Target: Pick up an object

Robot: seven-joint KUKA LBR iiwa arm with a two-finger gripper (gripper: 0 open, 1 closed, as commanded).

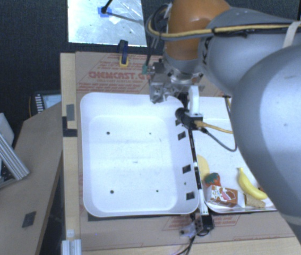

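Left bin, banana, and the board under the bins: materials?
Left bin: likely moulded plastic, smooth white, rounded corners, soft sheen. Banana: even yellow, slightly glossy; real or plastic replica, can't tell. Board: looks like cardboard, matte tan with red print.

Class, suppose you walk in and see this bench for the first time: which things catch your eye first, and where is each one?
The big grey arm with its orange band fills the right and top of the view, reaching over the far end of the bins. Below it lies the left white bin, wide and bare. In the right bin, at the near end, a yellow banana and a small red and white packet stand out.
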